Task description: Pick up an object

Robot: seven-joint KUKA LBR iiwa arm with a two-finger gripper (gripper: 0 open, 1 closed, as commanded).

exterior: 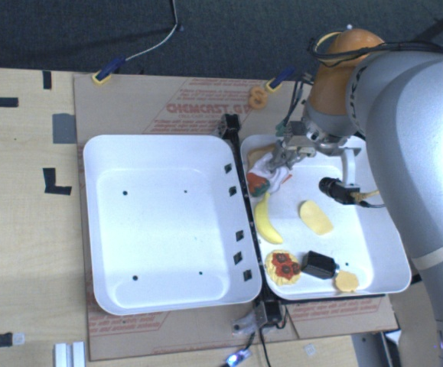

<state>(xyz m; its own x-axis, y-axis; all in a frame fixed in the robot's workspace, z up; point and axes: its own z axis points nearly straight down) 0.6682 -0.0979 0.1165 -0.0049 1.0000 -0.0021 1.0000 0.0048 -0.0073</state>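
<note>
The grey arm (405,136), smooth and rounded with an orange band (342,67) above its wrist, reaches in from the right and sets its hand (282,159) low over the far left corner of the right bin (374,235). Whether the hand is spread or pressed together cannot be told from this slant.

Just under the hand lies a small heap: something red with a green patch (257,181), partly wrapped in a crumpled white piece (277,176), its outline too muddled to tell which way it points. Close below it a banana (265,220), smooth, yellow and curved, lies with its long axis running from the far end toward the near edge, hugging the left wall of the bin.

Near the middle sits a pale yellow oval lump (315,217), tilted on a diagonal. Toward the near edge are a round yellow piece with red spots (282,267), a black blocky thing (319,264) touching it, and a small tan disc (346,281) just beside that.

The left bin (106,205) is a shallow glossy white tray with rounded corners. Both bins rest on a brown cardboard sheet (198,109) over the pale wooden worktop (22,235).
</note>
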